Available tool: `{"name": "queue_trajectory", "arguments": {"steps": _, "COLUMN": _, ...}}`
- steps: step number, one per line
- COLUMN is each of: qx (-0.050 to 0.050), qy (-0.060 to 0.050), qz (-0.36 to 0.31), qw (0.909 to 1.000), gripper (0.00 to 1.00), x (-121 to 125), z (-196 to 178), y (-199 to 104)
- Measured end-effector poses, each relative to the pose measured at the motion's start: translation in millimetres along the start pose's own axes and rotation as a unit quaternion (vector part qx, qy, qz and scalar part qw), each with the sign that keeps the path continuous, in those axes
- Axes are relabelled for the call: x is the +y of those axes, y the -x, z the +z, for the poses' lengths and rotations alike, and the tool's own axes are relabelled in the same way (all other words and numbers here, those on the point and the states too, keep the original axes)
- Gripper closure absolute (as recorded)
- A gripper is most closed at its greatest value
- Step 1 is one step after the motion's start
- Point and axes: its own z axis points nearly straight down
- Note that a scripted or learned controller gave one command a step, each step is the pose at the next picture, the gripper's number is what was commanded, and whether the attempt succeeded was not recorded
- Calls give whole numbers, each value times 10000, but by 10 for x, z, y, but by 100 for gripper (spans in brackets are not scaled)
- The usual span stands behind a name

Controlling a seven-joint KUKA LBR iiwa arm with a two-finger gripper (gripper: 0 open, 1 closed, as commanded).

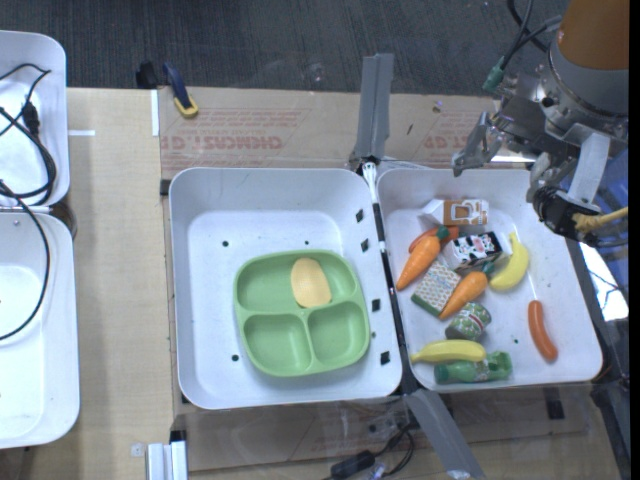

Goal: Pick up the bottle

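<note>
Got the green bottle (472, 369) nearest the cam, flat on its side, tucked against the near wall of the right bin (575, 288). Touching, or as good as, a small banana (449, 351) lying along its far side.

Going big to small for the rest. Two white bins side by side: left bin (200, 238) w/ a green divided plate (290, 353) and a yellow oval thing (311, 282) in one compartment. Irrelevant rn, so ignore. Then the arm (598, 28) over the right bin's far corner, w/ the gripper (478, 150) up by the far rim, well apart from the bottle. Can't tell if released or clenched from this angle, tbh. No sign of anything in it.

Then the clutter in between: upper carrot (421, 258), lower carrot (465, 293), a bigger banana (512, 265), a red sausage (541, 330), a small carton (462, 212), a round green thing (470, 320) just beyond the small banana.

So, reaching step, imo barely begun. To do it well: travel high over the pile, don't drag thru it. Stop above the bottle's mid-body, not the ends. Turn the wrist so the squeeze goes across the narrow width. Tight fit tho, w/ wall on one side and banana on the other, so drop straight and slow. Prob rolls if nudged off-centre, being round. Close firm, then lift straight up before moving sideways.
</note>
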Motion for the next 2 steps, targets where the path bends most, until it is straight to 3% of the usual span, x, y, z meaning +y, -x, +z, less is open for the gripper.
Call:
{"name": "queue_trajectory", "arguments": {"steps": 1, "qx": -1, "qy": -7, "qz": -835, "qw": 9965, "gripper": 0, "x": -535, "z": 846, "y": -158}}
{"name": "queue_trajectory", "arguments": {"steps": 2, "qx": -2, "qy": -14, "qz": 931, "qw": 9957, "gripper": 0, "x": -659, "z": 2622, "y": -1157}}
